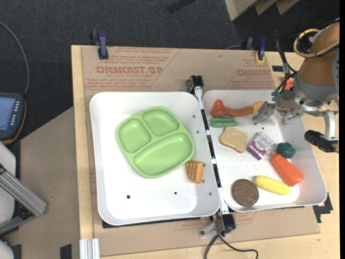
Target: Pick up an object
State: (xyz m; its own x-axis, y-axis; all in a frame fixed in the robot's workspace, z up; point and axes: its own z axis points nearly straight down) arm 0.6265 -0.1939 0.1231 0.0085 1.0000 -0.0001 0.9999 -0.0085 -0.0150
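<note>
camera view: hand (269, 111) over right bin (318, 183), grip state unclear, near sausage (233, 111).

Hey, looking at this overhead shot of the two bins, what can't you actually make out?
- Two-finger gripper, camera view: small and blurred against the right white bin, so open or shut is unclear.
- Small purple-and-white packet: print too small to read.
- Grey arm with orange band: cut off by the right edge.

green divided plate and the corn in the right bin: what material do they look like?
Green divided plate: looks like moulded plastic, matte to satin, one even colour with soft rounded ridges. Corn: probably toy plastic, uniform yellow with slight sheen and moulded kernel rows; rubber can't be ruled out.
</note>
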